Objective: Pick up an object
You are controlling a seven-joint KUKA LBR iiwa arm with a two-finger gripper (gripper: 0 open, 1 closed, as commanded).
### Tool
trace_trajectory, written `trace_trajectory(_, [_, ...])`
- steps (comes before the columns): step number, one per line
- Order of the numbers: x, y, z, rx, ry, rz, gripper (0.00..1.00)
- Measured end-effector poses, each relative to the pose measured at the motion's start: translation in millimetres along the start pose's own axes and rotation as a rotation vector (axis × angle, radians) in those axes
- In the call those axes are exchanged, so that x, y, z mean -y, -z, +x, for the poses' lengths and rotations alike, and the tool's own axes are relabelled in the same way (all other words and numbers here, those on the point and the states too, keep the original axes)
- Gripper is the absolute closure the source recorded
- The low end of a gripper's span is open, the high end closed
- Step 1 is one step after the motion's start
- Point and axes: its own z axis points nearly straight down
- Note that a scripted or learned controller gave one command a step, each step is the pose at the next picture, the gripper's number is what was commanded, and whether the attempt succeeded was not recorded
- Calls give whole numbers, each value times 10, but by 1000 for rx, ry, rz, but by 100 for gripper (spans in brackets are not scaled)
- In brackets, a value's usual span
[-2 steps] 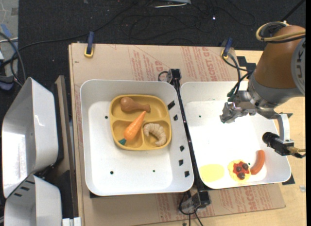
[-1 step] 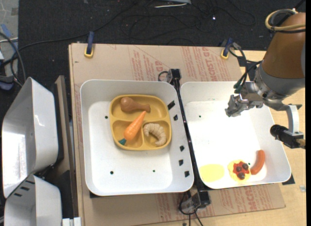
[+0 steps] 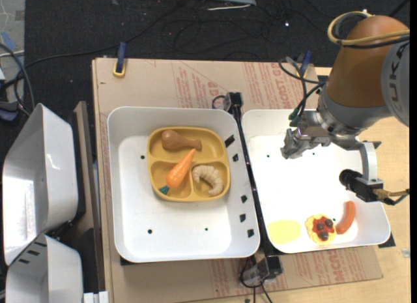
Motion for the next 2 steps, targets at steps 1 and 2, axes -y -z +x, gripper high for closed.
trace_trajectory(1, [85,43,514,1,-1,1,100])
trace_trajectory(2, [236,40,1023,1,-1,2,100])
